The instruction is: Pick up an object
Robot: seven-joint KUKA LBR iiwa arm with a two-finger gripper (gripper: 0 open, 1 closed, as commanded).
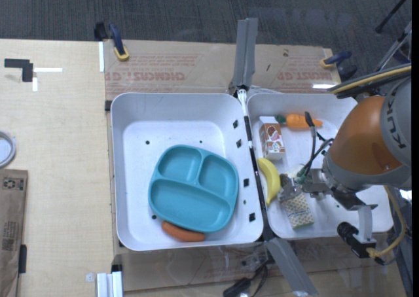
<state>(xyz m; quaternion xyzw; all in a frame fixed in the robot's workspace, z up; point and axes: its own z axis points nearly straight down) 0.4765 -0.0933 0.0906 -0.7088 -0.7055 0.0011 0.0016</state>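
The right bin (346, 101) holds a yellow banana (269, 178) by its left wall, a small brown-and-white carton (272, 140) behind the banana, an orange carrot (298, 120) at the back, and a checked green-and-white packet (298, 211) near the front. My gripper (289, 189) is low in this bin, between the banana's lower end and the packet's top edge, close to both. The arm's grey and orange wrist (363, 145) reaches in from the right and hides the bin floor beneath it.
In the left bin (121, 171) lies a blue divided plate (194, 188), with an orange sausage-shaped toy (183, 231) partly tucked under its front edge. A raised divider (245, 132) separates the two bins. Clamps and cardboard sit behind the bins.
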